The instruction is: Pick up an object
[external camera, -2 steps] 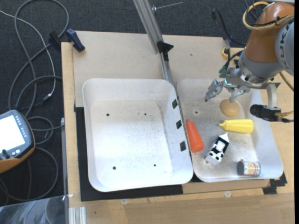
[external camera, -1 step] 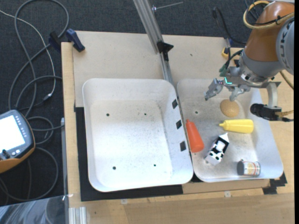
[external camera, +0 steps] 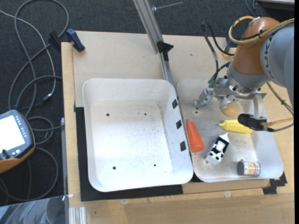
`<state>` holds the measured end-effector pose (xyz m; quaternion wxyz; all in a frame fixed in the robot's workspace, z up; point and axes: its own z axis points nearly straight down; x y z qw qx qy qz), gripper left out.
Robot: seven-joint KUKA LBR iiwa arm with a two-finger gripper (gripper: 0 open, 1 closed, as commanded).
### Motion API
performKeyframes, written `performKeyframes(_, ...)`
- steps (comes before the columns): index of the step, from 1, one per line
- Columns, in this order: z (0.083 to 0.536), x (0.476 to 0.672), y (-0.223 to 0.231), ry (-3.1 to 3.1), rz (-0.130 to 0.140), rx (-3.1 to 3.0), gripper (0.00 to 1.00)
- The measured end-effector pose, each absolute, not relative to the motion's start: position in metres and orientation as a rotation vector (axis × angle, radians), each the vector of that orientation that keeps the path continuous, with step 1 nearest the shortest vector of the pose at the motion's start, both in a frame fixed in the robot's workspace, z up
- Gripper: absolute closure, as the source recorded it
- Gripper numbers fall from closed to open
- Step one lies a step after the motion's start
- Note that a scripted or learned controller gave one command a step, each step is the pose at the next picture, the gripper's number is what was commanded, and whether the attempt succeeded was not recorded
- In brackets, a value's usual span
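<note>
The right bin (external camera: 270, 149) holds several objects. An orange carrot-shaped piece (external camera: 194, 136) lies by its left wall. Near the middle there is a yellow squeeze bottle (external camera: 235, 126), and a tan round object (external camera: 230, 109) sits just behind it, partly under the arm. A black-and-white cow-patterned carton (external camera: 217, 150) lies toward the front, with a small can (external camera: 248, 168) on its side at the front right. My gripper (external camera: 203, 99) hangs low over the bin's back left part, behind the carrot piece and left of the tan object. I see nothing held in it.
The left bin (external camera: 131, 134) stands next to the right one, and their walls meet near the carrot piece. A slanted metal pole (external camera: 148, 20) rises from the bench behind the bins. Cables (external camera: 219, 50) trail near the arm at the back right.
</note>
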<state>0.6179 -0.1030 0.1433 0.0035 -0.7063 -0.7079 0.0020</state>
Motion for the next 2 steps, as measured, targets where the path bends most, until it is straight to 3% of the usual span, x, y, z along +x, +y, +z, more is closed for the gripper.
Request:
performKeyframes(1,0.090,0.616,-0.102,-2.216,0.007,-2.216,0.00)
performKeyframes(2,0.105,0.619,-0.102,-2.221,-0.002,-2.221,1.00)
